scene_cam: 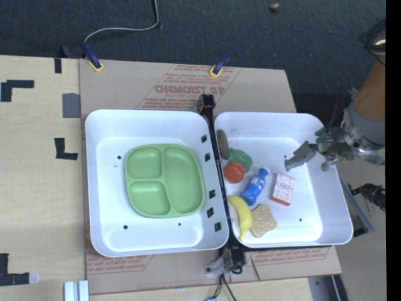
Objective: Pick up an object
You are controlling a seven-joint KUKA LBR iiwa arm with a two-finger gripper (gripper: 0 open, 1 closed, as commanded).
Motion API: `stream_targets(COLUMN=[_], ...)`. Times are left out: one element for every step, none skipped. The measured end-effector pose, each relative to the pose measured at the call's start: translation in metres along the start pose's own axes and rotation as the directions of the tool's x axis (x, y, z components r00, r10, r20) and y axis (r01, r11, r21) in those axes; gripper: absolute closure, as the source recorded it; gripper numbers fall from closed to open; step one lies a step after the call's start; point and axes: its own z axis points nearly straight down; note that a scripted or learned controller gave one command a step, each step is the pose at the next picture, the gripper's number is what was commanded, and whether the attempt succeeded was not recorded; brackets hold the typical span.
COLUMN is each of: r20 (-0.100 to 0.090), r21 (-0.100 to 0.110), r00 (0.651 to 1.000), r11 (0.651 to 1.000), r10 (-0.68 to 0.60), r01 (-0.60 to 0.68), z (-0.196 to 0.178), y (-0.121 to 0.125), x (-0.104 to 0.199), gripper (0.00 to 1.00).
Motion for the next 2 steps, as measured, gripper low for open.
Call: stream_targets(r20=[-0.001, 0.0], r21=[0.003, -0.004], r00=[1.0, 1.0], r11=[1.0, 1.0], r10=[0.0, 0.0], r01=[0.0, 0.0], z=[0.118, 0.189], y=[-0.011, 0.037], x=[0.028, 0.048], gripper=[0.0, 0.0])
